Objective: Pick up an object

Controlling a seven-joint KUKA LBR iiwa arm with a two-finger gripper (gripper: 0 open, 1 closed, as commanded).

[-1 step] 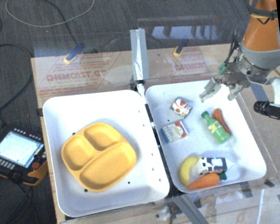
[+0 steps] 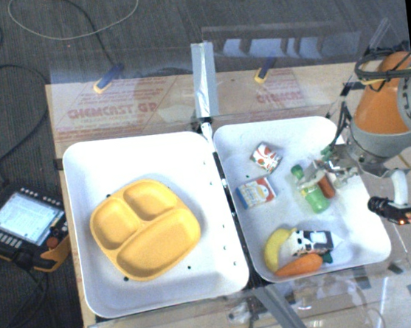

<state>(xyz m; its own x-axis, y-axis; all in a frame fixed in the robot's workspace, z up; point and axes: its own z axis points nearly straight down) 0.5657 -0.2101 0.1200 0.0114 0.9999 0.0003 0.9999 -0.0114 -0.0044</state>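
The right bin (image 2: 364,248) holds several small objects. A red and white carton (image 2: 266,157) lies near its back, with a blue and orange box (image 2: 256,192) below it. A green bottle (image 2: 313,195) lies near the middle. Along the front wall sit a yellow banana (image 2: 277,245), a black and white toy (image 2: 312,241) and an orange carrot (image 2: 300,264). My gripper (image 2: 326,175) hangs low over the right bin, right at the upper end of the green bottle. A small reddish piece (image 2: 329,186) shows just under it. The wrist hides what lies beneath.
A yellow divided plate (image 2: 145,228) lies in the left bin (image 2: 87,166). The grey and orange arm (image 2: 382,119) reaches in over the right bin's right rim. A handheld controller (image 2: 24,226) lies on the floor to the left, and a metal post (image 2: 203,78) stands behind the bins.
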